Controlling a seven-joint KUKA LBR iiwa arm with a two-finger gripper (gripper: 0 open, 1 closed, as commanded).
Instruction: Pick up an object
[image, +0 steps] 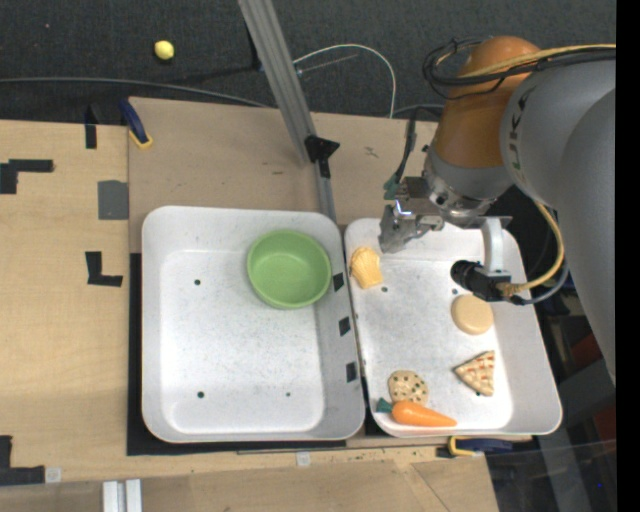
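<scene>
Claw (396, 236) fingers indistinct, just beside yellow food piece (366, 267).

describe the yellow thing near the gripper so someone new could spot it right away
Start at the right white bin. Go to its upper left corner, next to the divider between the bins, just below and left of the gripper. The pale yellow lumpy food piece lies there alone, far from the carrot, cookie and pizza slice near the bottom edge.

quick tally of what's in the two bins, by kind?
Bowl: 1, green, left bin
Toy food: 5, right bin: yellow piece, round tan piece, pizza slice, cookie, carrot
Total: 6
</scene>
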